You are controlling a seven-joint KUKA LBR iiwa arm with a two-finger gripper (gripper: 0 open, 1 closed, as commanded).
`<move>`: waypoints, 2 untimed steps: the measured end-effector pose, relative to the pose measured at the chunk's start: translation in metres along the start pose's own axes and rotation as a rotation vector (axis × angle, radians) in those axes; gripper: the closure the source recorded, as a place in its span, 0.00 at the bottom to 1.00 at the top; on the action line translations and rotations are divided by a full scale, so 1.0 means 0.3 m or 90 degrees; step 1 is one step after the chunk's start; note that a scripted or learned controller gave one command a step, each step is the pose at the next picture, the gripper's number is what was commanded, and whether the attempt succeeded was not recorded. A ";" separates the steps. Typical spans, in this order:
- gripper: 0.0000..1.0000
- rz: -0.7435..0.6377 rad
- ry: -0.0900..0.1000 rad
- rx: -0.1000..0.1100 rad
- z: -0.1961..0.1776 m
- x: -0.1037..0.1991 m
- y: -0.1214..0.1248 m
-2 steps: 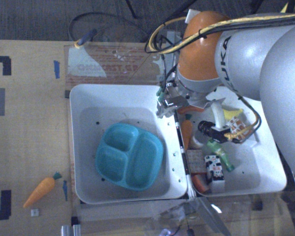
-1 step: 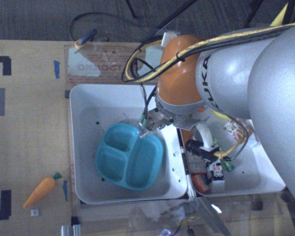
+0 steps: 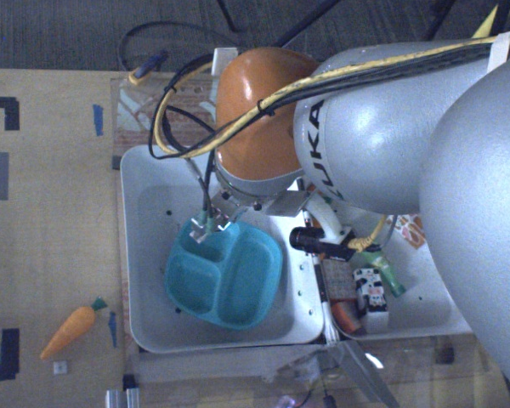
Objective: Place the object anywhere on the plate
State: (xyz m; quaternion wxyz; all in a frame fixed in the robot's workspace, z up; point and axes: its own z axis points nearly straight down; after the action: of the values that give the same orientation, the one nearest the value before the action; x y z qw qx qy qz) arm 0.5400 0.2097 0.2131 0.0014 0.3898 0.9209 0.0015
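You saw the teal, three-compartment plate [image 3: 225, 276] — the gripper [image 3: 206, 224] sat at its upper-left rim; its grip could not be told.

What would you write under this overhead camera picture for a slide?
KUKA arm reaching over a teal divided plate in the left white bin, while a toy carrot lies outside on the bench.

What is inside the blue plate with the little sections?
The teal divided plate lies in the left white bin, and its visible sections look bare. The arm's wrist covers the plate's top edge, so whatever lies there stays hidden.
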 end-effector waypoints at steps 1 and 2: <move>1.00 -0.157 0.002 0.003 0.172 0.096 -0.191; 1.00 -0.310 0.001 0.000 0.191 0.174 -0.111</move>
State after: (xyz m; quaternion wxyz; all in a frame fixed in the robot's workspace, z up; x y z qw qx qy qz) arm 0.4800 0.2241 0.1556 0.0011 0.1566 0.9877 0.0013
